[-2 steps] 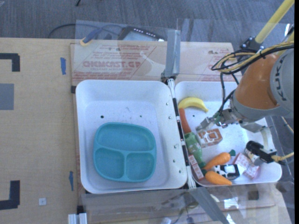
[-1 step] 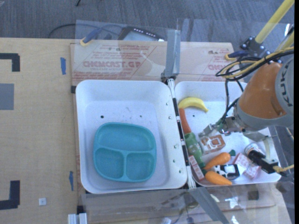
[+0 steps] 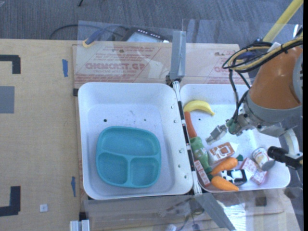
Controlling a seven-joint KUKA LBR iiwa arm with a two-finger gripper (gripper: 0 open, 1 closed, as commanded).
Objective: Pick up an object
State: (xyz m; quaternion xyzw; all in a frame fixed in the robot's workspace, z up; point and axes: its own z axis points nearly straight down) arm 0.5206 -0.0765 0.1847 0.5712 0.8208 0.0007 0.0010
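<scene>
Gleaming curved yellow banana (image 3: pixel 198 107)

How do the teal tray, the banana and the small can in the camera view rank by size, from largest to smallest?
1. Teal tray, by far the largest.
2. Banana.
3. Small can, though the arm hides part of it.

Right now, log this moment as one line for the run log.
arm: over right bin | gripper: above small packet, nothing held | banana: back of bin | teal plate: left bin
</scene>
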